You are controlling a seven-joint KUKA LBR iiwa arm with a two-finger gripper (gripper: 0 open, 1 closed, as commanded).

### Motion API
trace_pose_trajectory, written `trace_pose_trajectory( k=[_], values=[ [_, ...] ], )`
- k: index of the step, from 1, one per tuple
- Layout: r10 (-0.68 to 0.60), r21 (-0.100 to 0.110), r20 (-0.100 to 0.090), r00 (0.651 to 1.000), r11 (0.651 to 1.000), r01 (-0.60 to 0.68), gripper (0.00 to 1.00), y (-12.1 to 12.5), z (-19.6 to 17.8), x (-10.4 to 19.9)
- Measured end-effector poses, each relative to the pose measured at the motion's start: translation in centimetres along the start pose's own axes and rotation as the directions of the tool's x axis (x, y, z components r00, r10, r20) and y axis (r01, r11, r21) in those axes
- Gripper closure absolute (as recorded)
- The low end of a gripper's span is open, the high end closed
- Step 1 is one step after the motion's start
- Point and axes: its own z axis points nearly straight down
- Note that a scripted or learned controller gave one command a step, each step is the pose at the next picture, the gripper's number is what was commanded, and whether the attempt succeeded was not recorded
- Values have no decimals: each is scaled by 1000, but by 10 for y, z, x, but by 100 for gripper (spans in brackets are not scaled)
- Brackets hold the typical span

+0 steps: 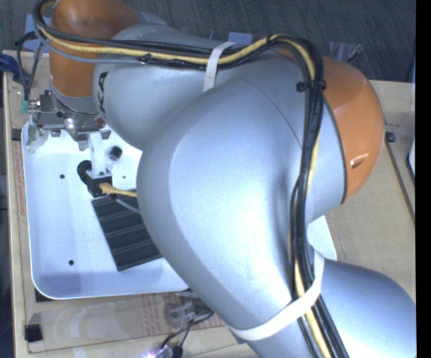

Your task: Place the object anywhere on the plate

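Arm (245, 200): the middle and the whole 3 o'clock side of the view are covered by the grey links, with the orange band at 11 o'clock above the wrist. Much of the bench is hidden by it.

Bench (126, 315): a pale strip is seen along 6 o'clock, below the bin's near rim.

Left bin (44, 222): it is seen at 9 o'clock of the view. Its white floor is open on the 9 o'clock side and covered by the arm toward 3 o'clock.

Dark ribbed slab (126, 233): it lies flat on the bin floor toward 5 o'clock of the visible floor, its 3 o'clock end tucked under the arm. It is judged to be the task's object, though this cannot be made certain.

Gripper (81, 133): it is held at 12 o'clock of the bin, near the far rim and apart from the slab. Whether it is released or clenched cannot be told, and nothing is seen to be grasped.

Plate: its place cannot be told, since most of the bench is covered by the arm.

Progress: the task is judged to be at its start. The slab is not yet lifted. The grasp, the carry and the setting down on the plate are all left to be done.
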Motion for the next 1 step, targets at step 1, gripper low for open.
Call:
trace_pose_trajectory(
  k=[1],
  values=[
    [0, 0, 0, 1000, 1000, 0, 0, 0, 0, 0]
  ],
)
